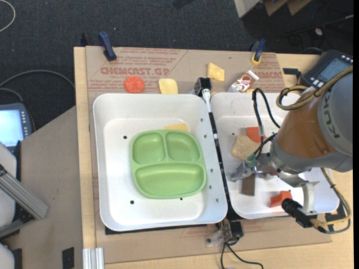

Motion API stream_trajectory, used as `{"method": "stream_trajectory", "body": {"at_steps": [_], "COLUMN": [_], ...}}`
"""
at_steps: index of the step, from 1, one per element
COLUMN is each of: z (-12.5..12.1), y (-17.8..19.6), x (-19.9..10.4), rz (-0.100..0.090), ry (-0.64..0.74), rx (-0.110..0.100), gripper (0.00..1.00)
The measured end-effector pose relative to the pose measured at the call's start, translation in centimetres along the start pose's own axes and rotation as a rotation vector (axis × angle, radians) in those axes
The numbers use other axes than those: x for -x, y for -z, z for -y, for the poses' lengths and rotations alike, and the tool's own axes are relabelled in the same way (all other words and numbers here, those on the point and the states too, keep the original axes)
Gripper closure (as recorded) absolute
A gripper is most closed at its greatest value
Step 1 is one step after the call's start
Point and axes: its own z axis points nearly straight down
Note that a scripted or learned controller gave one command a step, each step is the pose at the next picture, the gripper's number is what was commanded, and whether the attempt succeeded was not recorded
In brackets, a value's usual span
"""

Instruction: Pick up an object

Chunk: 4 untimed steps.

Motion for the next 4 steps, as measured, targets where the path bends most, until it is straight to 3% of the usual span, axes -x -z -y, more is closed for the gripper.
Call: {"method": "stream_trajectory", "body": {"at_steps": [4], "z": [0.09], "y": [0.47], "x": [0.28], "rz": [0.001], "ry": [-0.001], "rx": [0.003], "gripper": [0.00]}}
